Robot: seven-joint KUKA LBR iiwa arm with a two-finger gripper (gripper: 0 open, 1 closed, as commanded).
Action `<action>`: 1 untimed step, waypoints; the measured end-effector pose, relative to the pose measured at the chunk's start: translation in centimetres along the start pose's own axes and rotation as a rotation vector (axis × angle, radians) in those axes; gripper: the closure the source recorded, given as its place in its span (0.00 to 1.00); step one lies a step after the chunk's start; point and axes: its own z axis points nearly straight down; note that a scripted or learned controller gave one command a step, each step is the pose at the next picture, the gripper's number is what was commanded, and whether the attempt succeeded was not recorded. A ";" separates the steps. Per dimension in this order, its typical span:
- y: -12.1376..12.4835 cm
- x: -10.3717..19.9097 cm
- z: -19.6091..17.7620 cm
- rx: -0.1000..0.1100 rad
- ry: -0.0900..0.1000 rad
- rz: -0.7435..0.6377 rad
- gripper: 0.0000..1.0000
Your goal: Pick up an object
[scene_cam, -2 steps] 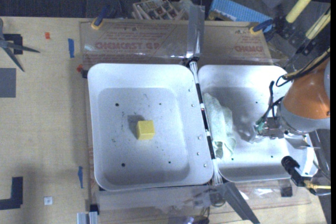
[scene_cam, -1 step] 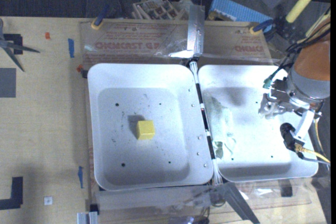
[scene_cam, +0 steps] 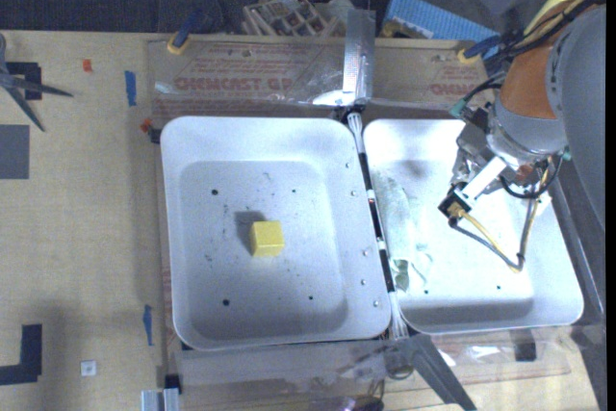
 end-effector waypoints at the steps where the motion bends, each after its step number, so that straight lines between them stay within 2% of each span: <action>1: 1.1 7.2 -3.7 0.002 -0.001 0.291 1.00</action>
